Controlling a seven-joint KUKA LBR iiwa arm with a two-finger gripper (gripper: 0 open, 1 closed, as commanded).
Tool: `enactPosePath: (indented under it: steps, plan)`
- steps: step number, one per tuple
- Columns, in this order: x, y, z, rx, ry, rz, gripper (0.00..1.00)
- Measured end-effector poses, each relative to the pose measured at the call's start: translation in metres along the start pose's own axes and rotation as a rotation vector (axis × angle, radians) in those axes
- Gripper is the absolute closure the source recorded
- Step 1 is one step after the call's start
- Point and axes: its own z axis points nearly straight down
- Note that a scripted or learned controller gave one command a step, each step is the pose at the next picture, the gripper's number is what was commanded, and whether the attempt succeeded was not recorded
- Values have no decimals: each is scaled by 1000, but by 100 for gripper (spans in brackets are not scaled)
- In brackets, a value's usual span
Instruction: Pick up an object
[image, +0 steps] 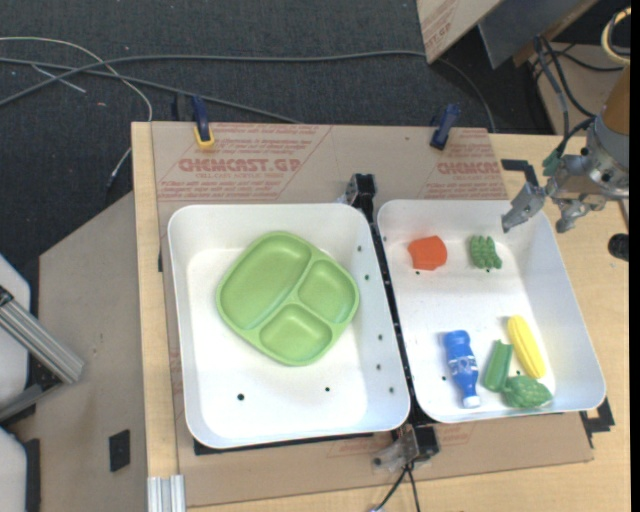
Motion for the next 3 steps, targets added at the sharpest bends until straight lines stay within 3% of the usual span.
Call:
enactPosePath:
  steps: [1,3]
  plan:
    - [1,3,-8,-13,-3,-3,0]
    - [9,15,84,-11,-2,-5,0]
